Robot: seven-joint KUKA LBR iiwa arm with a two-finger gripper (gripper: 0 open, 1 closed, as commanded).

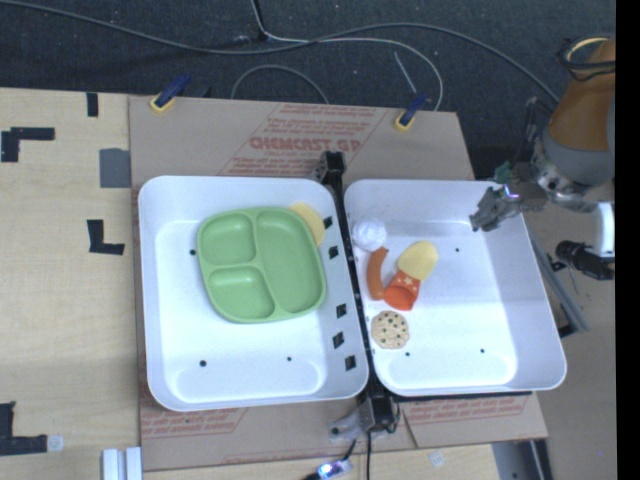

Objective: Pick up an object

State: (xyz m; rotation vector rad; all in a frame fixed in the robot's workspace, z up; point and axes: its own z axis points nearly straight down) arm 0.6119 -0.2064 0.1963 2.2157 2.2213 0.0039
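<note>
Cookie (390, 330) foremost — gripper (490, 211) small, blurred.

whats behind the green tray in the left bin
A yellow object pokes out behind the green tray's upper right corner. The tray covers most of it, so its full shape is hidden.

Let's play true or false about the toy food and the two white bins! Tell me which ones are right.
1. The green plate lies in the left bin. True.
2. The cookie sits on the green plate. False: it lies in the right bin.
3. The gripper holds the cookie. False: it is over the right bin's far right edge, away from the cookie.
4. The sausage lies beside the red and yellow toy. True.
</note>
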